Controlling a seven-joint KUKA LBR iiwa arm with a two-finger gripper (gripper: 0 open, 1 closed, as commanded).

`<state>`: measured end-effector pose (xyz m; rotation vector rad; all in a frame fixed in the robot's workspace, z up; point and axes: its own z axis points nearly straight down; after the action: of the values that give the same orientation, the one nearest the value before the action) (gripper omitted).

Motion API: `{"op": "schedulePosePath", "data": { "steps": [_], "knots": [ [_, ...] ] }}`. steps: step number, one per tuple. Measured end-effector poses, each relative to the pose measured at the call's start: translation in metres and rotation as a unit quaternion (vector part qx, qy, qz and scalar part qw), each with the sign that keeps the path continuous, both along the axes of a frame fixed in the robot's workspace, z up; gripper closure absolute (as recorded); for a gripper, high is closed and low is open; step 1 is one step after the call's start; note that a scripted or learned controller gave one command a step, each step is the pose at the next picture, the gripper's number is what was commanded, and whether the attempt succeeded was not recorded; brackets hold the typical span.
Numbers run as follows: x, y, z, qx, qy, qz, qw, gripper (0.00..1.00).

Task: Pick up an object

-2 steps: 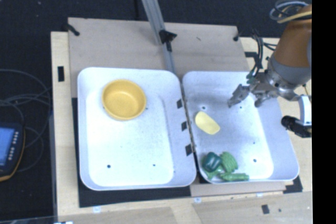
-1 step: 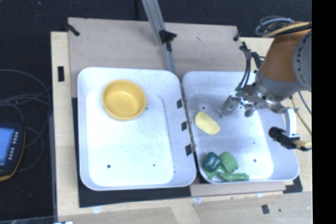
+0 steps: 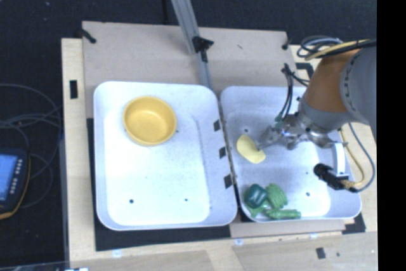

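Fingers point(image 3: 265, 141) in right bin point(image 3: 298, 101) touching yellow lump point(image 3: 250, 150), grip state unclear; yellow bowl point(image 3: 150, 120) in left bin point(image 3: 158, 200)

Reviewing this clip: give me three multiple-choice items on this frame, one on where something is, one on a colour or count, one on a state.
1. Where is the yellow bowl?
A. In the left bin
B. In the right bin
C. On the bench outside the bins

2. How many yellow things lie in the right bin?
A. None
B. One
C. Three

3. How does the yellow bowl stand?
A. Upside down
B. On its side
C. Upright, mouth up

Answers:
1 A: the bowl sits in the upper part of the left bin.
2 B: a single yellow lump lies near the gripper; the other items there are green.
3 C: its hollow faces the camera.
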<state>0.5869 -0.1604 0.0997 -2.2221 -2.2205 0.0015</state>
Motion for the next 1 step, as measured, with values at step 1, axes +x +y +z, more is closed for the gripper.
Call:
{"op": "schedulePosePath", "data": {
  "steps": [1],
  "knots": [
    [0.0009,-0.0001,0.0120,0.0005,-0.002,-0.001,1.0000,1.00]
  ]
}}
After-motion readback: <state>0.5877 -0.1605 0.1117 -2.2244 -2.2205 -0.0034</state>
